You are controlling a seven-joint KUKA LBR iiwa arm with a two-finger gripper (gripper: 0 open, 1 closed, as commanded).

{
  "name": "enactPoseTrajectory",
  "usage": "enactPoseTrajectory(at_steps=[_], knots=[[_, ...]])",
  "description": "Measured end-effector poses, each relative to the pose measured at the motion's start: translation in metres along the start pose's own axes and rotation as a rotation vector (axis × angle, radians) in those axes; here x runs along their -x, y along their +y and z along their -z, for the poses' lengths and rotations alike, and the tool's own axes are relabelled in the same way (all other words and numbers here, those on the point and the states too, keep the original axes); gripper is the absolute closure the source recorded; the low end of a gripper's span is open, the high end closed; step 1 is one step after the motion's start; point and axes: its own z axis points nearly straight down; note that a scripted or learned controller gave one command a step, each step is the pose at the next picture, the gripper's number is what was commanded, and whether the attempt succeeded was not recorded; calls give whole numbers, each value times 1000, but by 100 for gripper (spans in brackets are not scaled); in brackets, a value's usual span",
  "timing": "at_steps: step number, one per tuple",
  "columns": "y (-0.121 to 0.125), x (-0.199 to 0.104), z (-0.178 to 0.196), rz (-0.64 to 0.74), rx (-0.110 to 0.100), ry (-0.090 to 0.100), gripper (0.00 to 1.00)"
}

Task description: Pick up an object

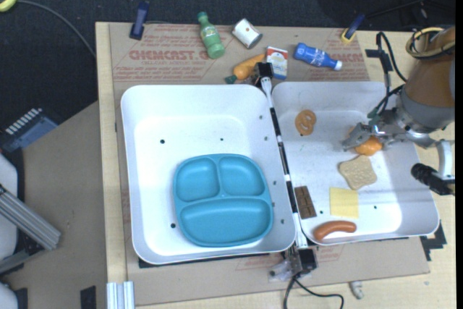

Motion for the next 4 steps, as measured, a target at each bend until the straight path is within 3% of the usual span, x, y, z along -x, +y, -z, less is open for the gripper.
enactPoseTrajectory(at_steps=[1, 2, 3, 4], knots=[[1, 0, 11, 0, 3, -1, 100], [7, -61, -2, 2, 2, 0, 100], [-9, -96, 76, 1, 3, 0, 100], [-49, -172, 154, 2, 3, 0, 100]])
